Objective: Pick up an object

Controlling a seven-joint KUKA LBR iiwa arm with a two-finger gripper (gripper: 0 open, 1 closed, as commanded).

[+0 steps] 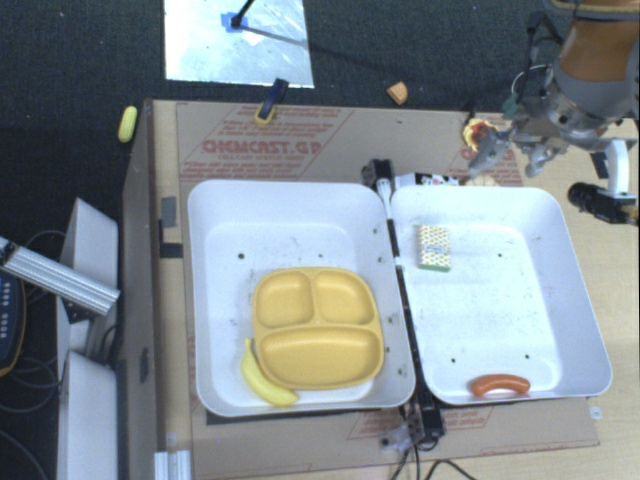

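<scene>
In the right bin (pixel 560 268) a small patterned sponge block (pixel 433 246) lies near the upper left corner, and an orange sausage-shaped toy (pixel 500 385) lies by the front rim. The left bin (pixel 215 268) bears a yellow divided plate (pixel 317 326) with a yellow banana (pixel 262 377) along its left front edge. My gripper (pixel 510 155) hangs above the back rim of the right bin, up and to the right of the sponge block, with nothing seen between its fingers, which stand apart.
A cardboard sheet (pixel 290 143) lies under the bins. A small red and yellow object (pixel 478 130) sits behind the right bin beside the gripper. A yellow clamp (pixel 268 103) and a shiny sheet (pixel 235 28) lie at the back; loose bits sit on the dark floor.
</scene>
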